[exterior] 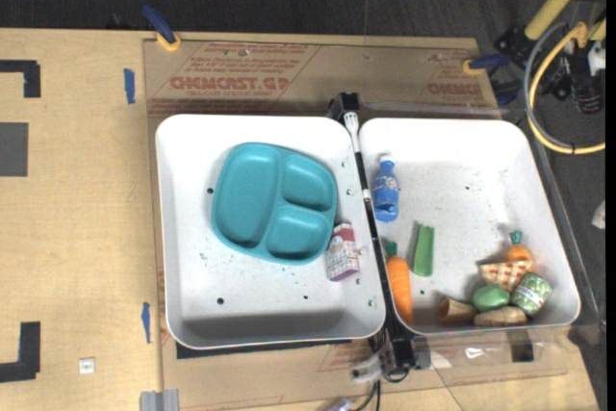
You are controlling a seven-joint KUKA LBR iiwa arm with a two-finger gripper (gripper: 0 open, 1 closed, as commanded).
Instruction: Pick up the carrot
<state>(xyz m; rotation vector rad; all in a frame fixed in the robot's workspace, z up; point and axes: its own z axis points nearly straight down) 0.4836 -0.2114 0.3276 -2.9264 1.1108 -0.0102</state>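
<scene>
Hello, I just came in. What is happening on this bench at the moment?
Nothing is being handled right now. Two white bins sit side by side. The left bin holds a teal divided plate and a small packet beside it. The carrot, the thing to be picked up, lies untouched in the right bin, along its left wall. Near it are a blue bottle, a green stick-shaped item, and a pile of small toy foods in the near right corner.
</scene>
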